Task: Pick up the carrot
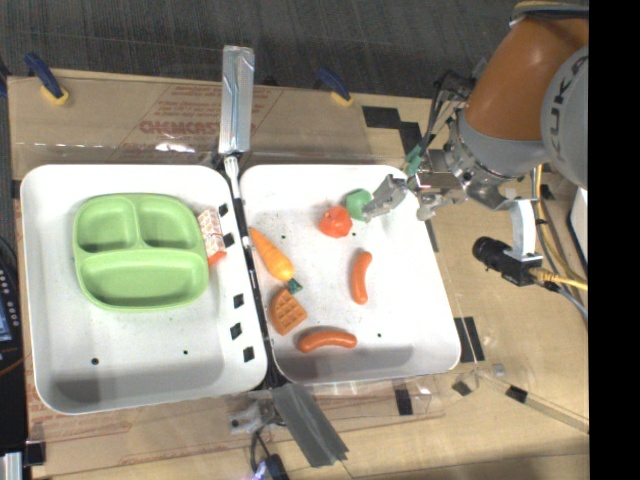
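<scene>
Carrot not yet picked up; approach step in hand.

Camera view: the carrot lies at the left side of the right bin, close beside the divide, well apart from the gripper, which hangs over the bin's upper right, near a green item and a red tomato-like piece. Nothing sits between its fingers; whether they are open or closed I cannot tell. In my judgement the next move calls for travel left across the bin, then descent over the carrot. A waffle piece lies just beside it; two sausages share the bin. The left bin holds a green tray. Bench of brown board, taped corners.
</scene>
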You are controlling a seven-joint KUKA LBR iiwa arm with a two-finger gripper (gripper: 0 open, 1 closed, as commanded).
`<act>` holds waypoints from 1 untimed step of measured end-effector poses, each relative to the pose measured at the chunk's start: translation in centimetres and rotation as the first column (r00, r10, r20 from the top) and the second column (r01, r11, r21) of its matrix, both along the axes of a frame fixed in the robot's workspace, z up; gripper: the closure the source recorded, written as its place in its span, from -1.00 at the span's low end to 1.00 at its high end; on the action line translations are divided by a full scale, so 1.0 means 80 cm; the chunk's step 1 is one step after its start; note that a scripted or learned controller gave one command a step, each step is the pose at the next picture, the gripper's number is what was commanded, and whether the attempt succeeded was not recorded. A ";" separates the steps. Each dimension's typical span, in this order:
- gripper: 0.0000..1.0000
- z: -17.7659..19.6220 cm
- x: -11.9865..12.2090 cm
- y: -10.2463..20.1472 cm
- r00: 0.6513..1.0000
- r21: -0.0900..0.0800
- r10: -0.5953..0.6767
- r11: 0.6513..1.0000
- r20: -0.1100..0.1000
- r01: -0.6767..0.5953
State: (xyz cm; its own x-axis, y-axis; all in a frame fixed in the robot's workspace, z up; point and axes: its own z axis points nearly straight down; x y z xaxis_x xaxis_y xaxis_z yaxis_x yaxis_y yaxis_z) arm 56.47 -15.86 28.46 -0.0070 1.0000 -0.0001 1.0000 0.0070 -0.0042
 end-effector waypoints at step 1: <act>-1.00 0.090 -0.059 0.046 1.000 -0.001 0.011 1.000 0.005 -0.011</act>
